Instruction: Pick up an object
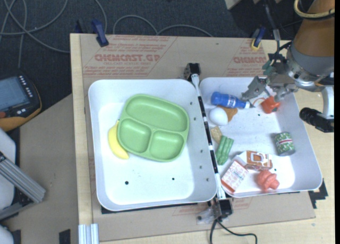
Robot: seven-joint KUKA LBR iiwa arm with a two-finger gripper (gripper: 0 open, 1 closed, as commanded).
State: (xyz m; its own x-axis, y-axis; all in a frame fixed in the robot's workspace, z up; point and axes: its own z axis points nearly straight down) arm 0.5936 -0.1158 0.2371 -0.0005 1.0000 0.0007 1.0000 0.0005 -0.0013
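Up at the far right, you see the claw point(264, 90) low over the right bin point(303, 171), but its fingers blur into the wrist hardware, so you cannot tell how wide it stands or whether it grips anything. Just beside it lies a small red-orange object point(270, 104), its shape too indistinct to name. To its left sit a blue bottle point(227, 100), partly under the claw, and a white egg point(218, 116). Nearer you lie a green piece point(224, 150), a striped can point(285, 143), printed packets point(235, 175) and a red toy point(267, 179). The left bin point(106, 184) carries a green divided plate point(153, 127) hiding part of a yellow banana point(117, 142).
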